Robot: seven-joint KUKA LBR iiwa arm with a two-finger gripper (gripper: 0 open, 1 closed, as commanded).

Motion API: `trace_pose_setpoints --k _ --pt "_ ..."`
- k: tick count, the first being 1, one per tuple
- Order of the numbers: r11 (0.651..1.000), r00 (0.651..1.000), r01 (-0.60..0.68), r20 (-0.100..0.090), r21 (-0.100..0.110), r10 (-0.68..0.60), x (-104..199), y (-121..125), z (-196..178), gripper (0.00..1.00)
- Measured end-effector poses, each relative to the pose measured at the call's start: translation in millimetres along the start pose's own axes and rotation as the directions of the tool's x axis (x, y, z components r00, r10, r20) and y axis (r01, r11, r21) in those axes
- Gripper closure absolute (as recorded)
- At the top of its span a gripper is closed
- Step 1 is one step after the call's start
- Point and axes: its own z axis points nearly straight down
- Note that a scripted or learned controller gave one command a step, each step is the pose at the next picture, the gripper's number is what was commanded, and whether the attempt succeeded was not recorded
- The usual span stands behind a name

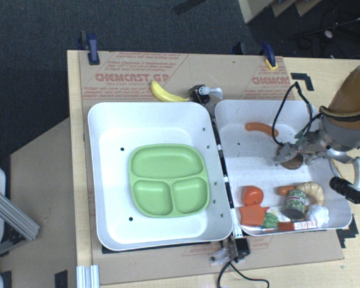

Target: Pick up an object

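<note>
My gripper (290, 156) hangs low over the middle of the right bin (240, 164), reaching in from the right under the grey wrist with its orange band (348, 98). A dark brownish shape sits right at its tip; I cannot make out what it is. An orange sausage-like piece (259, 127) lies just up and left of the gripper. Below it, along the bin's near edge, lie a red tomato (252, 194), an orange-red block (251, 215), a small can (296, 203), a croissant (312, 189) and a white lump (319, 214).
The left bin (108, 161) holds a green divided plate (168, 180). A banana (168, 95) and a small black-and-white object (204, 92) lie on the bench behind the bins. A black cable (283, 110) loops above the right bin.
</note>
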Motion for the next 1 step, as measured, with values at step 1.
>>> trace_pose_setpoints --k 1 --pt "1.0 1.0 0.007 0.002 -0.015 -0.007 4.2 5.6 -17.1 1.0"
